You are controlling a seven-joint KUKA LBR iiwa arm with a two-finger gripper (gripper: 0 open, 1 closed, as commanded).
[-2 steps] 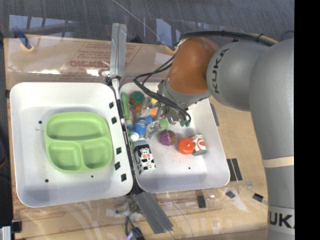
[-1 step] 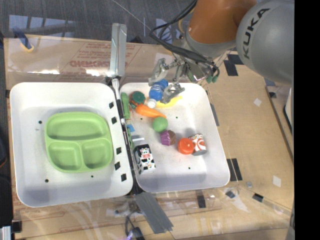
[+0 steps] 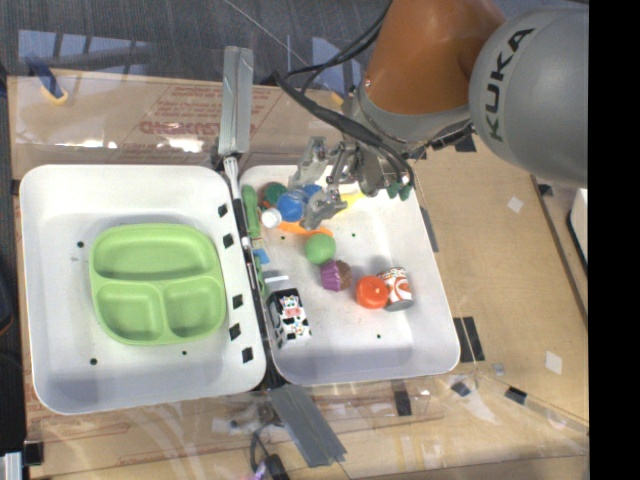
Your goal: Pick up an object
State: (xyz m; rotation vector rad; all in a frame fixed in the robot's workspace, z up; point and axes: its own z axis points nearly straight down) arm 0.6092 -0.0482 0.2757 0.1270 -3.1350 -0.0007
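- Camera view puts my gripper [image 3: 322, 190] low over the far left part of the right bin [image 3: 425, 343], hanging from the grey arm [image 3: 520, 68] with its orange band [image 3: 430, 43].
- I cannot tell how the tool stands, because its metal parts blur into the clutter beneath.
- Just under the tool I see a blue ball [image 3: 290, 206], with a green item [image 3: 272, 195] beside it toward the divider.
- An orange strip [image 3: 300, 230] lies just nearer than the ball.
- A green ball [image 3: 320, 247] sits nearer still, and a purple object [image 3: 335, 275] is just beyond that.
- An orange-and-white can [image 3: 385, 289] lies on its side, away from the divider.
- A black-and-white carton [image 3: 288, 316] rests against the divider at the near end.
- Across the divider, the left bin [image 3: 60, 368] holds a green sectioned tray [image 3: 157, 282].
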